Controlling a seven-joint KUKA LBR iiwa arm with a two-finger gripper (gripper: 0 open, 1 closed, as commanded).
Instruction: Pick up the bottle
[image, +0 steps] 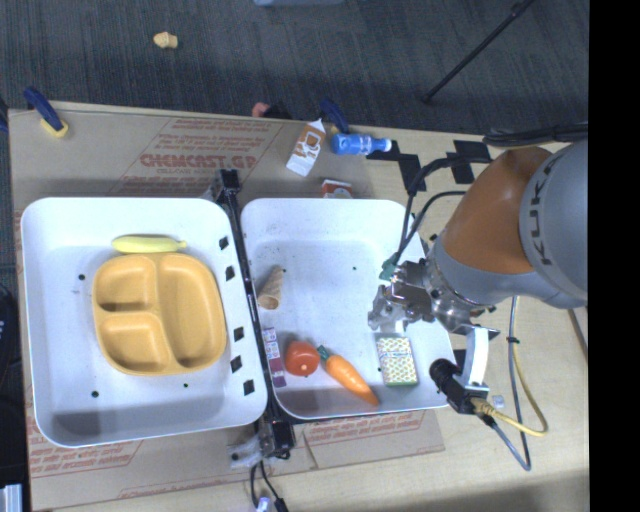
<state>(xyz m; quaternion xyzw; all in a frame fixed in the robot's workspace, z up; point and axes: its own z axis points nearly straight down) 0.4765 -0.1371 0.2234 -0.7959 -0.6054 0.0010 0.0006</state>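
Observation:
A small blue bottle (356, 145) lies on its side on the cardboard behind the right bin (330, 213), outside both bins. My gripper (393, 308) hangs low over the right side of the right bin, well in front of the bottle and apart from it. It sits just behind a green patterned box (397, 361). The arm's grey and orange wrist (495, 240) covers the bin's right rim.
In the right bin lie a waffle cone (270, 287), a red tomato (301, 358) and a carrot (348, 375). The left bin (50, 300) holds a yellow divided plate (158, 311) and a banana (149, 243). A small carton (306, 148) rests beside the bottle.

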